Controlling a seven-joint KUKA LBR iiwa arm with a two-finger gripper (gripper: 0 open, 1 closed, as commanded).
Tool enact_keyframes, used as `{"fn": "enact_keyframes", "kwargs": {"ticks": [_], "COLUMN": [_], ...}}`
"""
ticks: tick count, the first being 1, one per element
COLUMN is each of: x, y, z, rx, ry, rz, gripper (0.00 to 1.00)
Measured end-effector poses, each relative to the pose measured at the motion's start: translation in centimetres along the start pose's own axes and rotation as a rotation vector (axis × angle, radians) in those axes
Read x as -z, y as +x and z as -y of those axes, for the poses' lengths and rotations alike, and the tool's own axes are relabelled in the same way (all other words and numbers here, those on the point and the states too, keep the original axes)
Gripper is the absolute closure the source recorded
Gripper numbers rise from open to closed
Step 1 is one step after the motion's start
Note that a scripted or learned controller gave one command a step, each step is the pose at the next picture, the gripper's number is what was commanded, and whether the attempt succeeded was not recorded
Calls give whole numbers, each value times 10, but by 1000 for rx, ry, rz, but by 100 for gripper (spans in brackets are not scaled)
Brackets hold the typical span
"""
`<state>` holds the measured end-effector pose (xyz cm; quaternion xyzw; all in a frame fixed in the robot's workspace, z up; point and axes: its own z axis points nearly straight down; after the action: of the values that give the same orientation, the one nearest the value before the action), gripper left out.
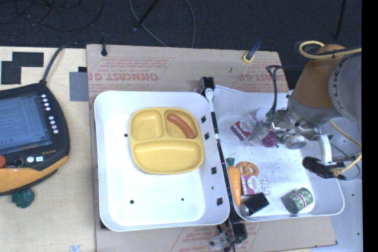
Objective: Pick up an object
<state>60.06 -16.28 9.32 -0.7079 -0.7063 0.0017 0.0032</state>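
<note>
Purple lump (270,139), toward right bin's (336,209) far edge, just beside gripper (277,131) (open or closed, cannot tell), likely light, soft and slightly slippery, best pinched gently across its narrow middle.

A small purple object (269,138) lies in the right bin's (319,209) upper middle.
</note>
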Motion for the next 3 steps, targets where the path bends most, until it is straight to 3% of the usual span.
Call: {"fn": "enact_keyframes", "kwargs": {"ticks": [1,2,3], "x": [-9,-8,-8], "y": [19,26,28], "z": [-39,-22,-39], "rx": [4,-1,5], "ry": [18,-3,19], "rz": [1,2,-1], "gripper": [0,0,0]}}
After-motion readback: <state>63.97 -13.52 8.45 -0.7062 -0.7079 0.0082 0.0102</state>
